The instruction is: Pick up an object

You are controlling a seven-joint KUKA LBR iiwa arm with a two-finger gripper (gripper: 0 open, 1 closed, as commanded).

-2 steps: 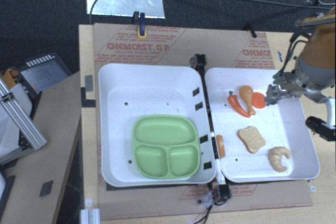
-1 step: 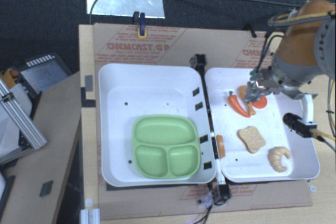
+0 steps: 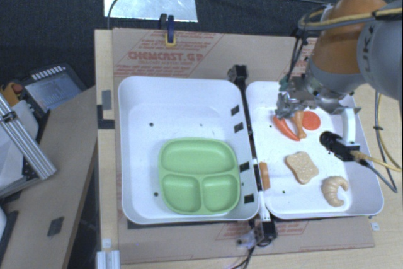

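Pincer [image 3: 291, 108] low in right shallow white bin [image 3: 280, 191], directly over orange-red toy carrot [image 3: 286, 128]: position suits top-down grasp; grip state cannot be told; tan toy bread slice [image 3: 302, 167] and pale toy croissant [image 3: 334, 190] lie apart, clear of approach.

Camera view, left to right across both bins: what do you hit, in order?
green divided plate → small orange piece → bread slice → croissant. I left out the carrot by the end effector because it overlaps the bread slice sideways.
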